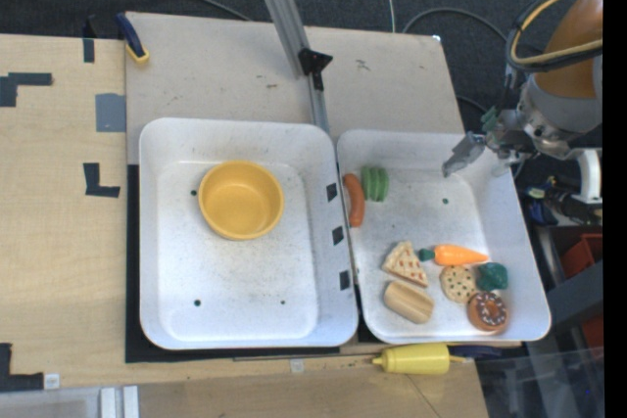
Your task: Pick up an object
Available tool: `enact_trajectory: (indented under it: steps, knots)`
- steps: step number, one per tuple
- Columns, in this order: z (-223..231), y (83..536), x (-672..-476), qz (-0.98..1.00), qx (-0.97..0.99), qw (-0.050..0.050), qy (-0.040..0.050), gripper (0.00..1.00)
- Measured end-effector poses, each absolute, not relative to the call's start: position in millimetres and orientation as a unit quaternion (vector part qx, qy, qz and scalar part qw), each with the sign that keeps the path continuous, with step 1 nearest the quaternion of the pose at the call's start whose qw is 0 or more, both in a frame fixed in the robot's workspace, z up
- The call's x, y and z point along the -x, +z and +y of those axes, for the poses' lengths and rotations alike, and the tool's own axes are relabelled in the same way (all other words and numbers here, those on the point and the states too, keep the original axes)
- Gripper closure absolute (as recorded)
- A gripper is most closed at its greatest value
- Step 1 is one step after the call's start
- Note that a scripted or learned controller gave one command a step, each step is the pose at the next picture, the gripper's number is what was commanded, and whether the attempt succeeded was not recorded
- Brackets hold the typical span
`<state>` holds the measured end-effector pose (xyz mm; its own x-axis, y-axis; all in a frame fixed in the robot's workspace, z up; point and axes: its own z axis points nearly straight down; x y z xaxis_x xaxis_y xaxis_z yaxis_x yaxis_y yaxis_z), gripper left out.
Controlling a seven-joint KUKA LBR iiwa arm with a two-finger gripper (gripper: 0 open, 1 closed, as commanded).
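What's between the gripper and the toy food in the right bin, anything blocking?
Nothing visible. The gripper sits over the right bin's upper right corner, and bare bin floor lies between it and the carrot, pizza slice and cookie below. The sausage and green piece lie to its left.

Single fixed camera above bench, angled down. Both bins framed whole: left bin (157, 210), right bin (509, 210). Gripper (460, 157) at right bin's far-right corner.
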<state>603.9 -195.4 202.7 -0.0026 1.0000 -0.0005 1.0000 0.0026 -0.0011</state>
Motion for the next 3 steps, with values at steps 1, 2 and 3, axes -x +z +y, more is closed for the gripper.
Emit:
enact_trajectory:
  steps: [1, 2, 3]
  knots:
    - [-195, 203, -603.8, -0.708, 0.706, 0.000, 0.0008, 0.00]
    - [-188, 141, -606.8, -0.708, 0.706, 0.003, 0.0023, 0.00]
    - [-187, 87, -605.6, -0.708, 0.706, 0.002, 0.0022, 0.00]
